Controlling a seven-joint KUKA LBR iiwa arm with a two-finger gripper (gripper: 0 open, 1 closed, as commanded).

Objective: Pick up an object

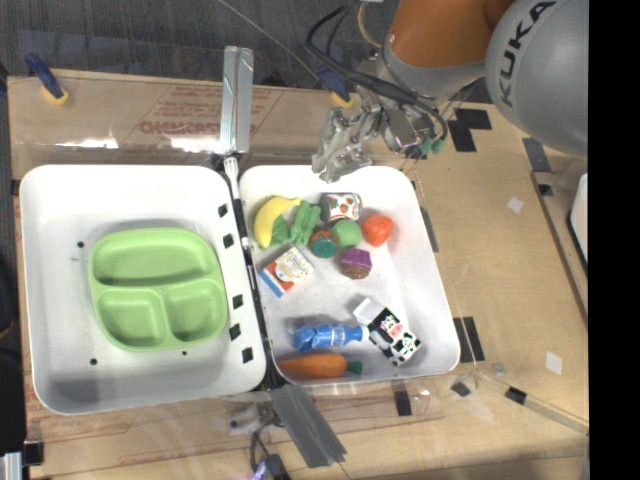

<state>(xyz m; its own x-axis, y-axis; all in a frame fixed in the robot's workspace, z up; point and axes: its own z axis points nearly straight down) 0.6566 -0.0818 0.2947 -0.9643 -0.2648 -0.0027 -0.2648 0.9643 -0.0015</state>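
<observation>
My gripper point(333, 158) hangs over the far rim of the right bin point(430, 268), with nothing between its fingers; they look slightly apart. Just below it in that bin lie a yellow banana point(270, 218), a green vegetable point(300, 223), a small red-and-white can point(341, 206), a green ball point(346, 233), an orange-red fruit point(377, 230) and a purple fruit point(355, 263). A small snack box point(287, 269) lies left of centre. Near the front sit a blue bottle point(326, 337), a carrot point(313, 366) and a black-and-white cow-print carton point(388, 332).
The left bin point(50, 268) holds a green divided plate point(157, 287). A metal bar point(237, 98) stands upright behind the seam between the bins. The grey arm with its orange band point(450, 13) fills the upper right.
</observation>
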